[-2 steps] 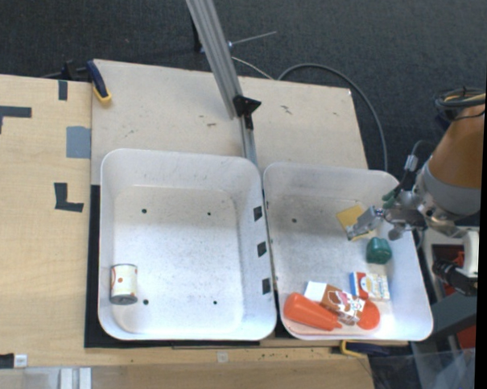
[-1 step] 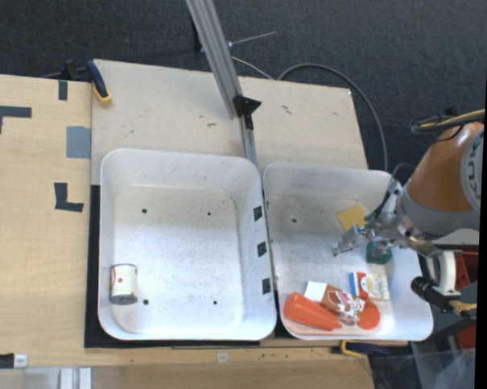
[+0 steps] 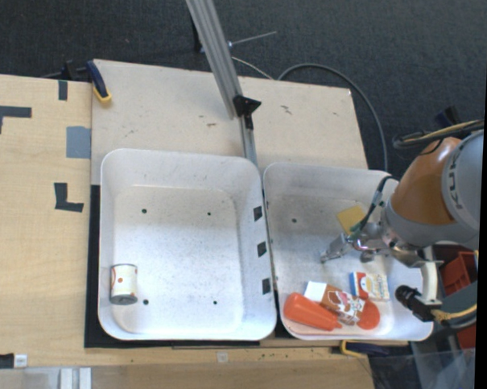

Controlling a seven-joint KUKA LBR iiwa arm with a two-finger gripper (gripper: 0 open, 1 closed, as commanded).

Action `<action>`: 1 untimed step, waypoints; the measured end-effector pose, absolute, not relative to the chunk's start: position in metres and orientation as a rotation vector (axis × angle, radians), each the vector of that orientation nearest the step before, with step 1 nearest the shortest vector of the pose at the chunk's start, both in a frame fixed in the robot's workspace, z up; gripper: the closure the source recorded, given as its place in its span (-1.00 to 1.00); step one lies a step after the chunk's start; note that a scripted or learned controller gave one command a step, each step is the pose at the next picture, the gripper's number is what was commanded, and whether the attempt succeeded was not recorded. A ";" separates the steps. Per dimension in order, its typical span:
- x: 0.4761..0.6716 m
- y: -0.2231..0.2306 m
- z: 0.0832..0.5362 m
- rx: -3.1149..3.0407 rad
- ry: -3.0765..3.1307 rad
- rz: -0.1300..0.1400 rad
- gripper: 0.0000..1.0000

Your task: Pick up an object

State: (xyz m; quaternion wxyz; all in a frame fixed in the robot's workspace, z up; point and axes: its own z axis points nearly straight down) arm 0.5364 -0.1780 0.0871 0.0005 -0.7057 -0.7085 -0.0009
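A: Noted — clutter bunched at near edge of right bin (image 3: 324, 185): orange carrot-shaped toy (image 3: 311, 313), small printed packet (image 3: 343, 303), white-and-red carton (image 3: 374, 285). Probably heaped there from being dropped or pushed around, not arranged. Yellow block (image 3: 352, 215) apart from the heap, nearer the bin's middle.

B: And the gripper (image 3: 343, 249)?

A: Low over right bin floor, between yellow block and the heap, touching neither as far as visible. Finger state not readable at this slant — cannot tell.

B: Nothing carried, then?

A: Nothing seen between the metal parts. Likely mid-approach, judged from posture alone.

B: Candidate object?

A: Carrot toy, by guess — largest, least buried. Lies flat against near wall, long axis roughly left-right with a slight downward tilt to the right; thick end left, taper toward the packet.

B: Left bin (image 3: 180, 167)?

A: One small cylindrical can (image 3: 123, 284) in near-left corner, on its side, axis pointing toward the near wall. Well apart from the arm.
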 end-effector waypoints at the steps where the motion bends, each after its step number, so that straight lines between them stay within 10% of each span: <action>1: 0.536 -0.179 0.099 -2.218 -2.225 -0.002 1.00</action>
